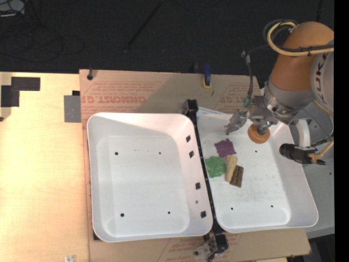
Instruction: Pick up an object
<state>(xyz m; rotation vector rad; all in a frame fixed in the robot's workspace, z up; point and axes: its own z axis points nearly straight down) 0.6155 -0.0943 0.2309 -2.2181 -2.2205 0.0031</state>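
Note:
My gripper (248, 125) hangs over the back of the right bin (283, 201), its two grey fingers spread apart and open. An orange round object (258, 135) lies on the bin floor just under the right finger (263, 126); it is not between the fingers. In front and to the left lie a purple piece (224, 147), a green lump (215, 166), a cream piece (231, 161) and a brown block (236, 176), bunched near the bin's left wall.
The left bin (109, 201) stands beside the right one, with a black divider (197, 152) between them. A black and orange fitting (297, 153) sticks out over the right bin's right rim. Both bins rest on brown cardboard (136, 94).

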